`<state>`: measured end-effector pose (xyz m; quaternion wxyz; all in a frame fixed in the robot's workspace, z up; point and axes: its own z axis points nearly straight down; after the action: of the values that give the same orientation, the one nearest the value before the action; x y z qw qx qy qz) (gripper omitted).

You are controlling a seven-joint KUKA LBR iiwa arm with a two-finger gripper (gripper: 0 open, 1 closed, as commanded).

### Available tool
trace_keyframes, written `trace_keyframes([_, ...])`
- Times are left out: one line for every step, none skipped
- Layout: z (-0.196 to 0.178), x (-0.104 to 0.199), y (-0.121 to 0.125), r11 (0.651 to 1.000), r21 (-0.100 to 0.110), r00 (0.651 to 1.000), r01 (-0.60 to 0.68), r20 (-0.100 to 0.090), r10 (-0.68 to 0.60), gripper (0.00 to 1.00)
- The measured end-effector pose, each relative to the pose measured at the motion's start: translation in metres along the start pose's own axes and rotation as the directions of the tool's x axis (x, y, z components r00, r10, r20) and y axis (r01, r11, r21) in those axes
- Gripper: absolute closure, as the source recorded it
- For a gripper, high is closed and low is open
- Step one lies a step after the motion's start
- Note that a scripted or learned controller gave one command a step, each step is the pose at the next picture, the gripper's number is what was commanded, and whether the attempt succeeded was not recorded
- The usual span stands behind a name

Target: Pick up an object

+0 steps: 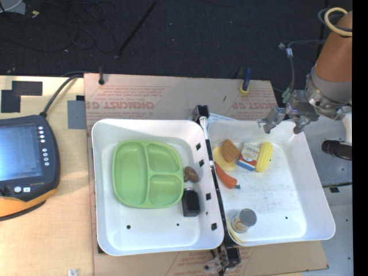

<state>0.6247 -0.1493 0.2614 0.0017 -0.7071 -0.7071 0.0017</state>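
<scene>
Grey, spread-fingered and holding nothing, the tool (284,119) hangs over the right bin's (310,223) one-o'clock rim. A yellow cylinder (264,156) partly covers a small box (249,155), whose print is unreadable.

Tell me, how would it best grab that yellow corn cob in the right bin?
Probably from straight above, fingers closing across the middle of the yellow corn cob. It lies flat, long and narrow; its right side is free, but the small carton touches its left, so the left finger has little room.
</scene>
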Motion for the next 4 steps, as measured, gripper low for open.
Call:
trace_keyframes([0.119, -0.016, -0.005, 1.0, 0.012, 1.0, -0.001, -0.003, 0.001, 0.0])
trace_keyframes([0.175, -0.021, -0.011, 1.0, -0.004, 1.0, -0.001, 0.001, 0.001, 0.0])
trace_keyframes([0.165, -0.021, -0.011, 1.0, -0.001, 1.0, -0.003, -0.002, 0.003, 1.0])
trace_keyframes([0.072, 0.077, -0.069, 1.0, -0.002, 1.0, 0.007, -0.005, -0.007, 1.0])
